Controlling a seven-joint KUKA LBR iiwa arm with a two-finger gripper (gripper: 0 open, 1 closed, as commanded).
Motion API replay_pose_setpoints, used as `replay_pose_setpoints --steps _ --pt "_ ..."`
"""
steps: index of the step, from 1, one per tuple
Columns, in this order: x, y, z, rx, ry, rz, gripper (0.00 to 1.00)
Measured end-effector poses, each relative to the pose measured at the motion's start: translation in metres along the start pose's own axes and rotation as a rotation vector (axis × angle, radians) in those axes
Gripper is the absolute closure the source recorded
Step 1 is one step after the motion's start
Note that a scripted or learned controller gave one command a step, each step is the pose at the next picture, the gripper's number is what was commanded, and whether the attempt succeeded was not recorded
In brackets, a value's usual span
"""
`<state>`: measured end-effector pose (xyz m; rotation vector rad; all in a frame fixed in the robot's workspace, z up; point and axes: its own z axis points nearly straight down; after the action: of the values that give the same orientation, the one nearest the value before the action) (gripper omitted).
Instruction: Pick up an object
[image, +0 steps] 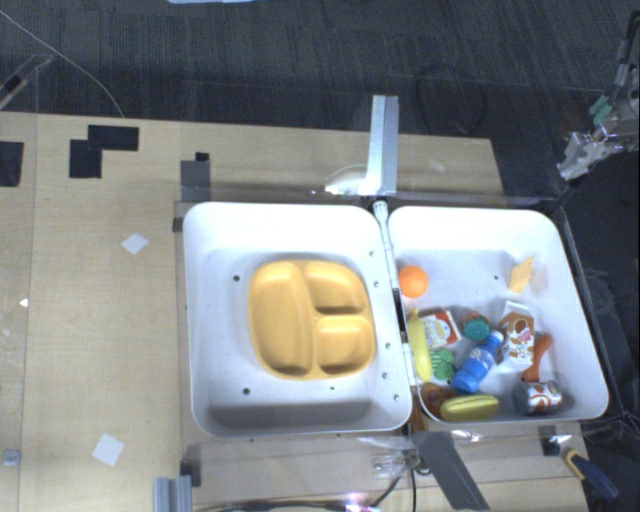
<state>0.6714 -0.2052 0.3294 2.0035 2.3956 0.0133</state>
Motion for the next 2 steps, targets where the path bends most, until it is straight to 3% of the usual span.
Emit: replay_pose_setpoints --steps 1,2 --pt "0.004 -0.014 0.138 0.019 0.012 -0.17 1.0" --pt "0.114 -0.028 0.157 0.013 0.012 -0.141 1.0"
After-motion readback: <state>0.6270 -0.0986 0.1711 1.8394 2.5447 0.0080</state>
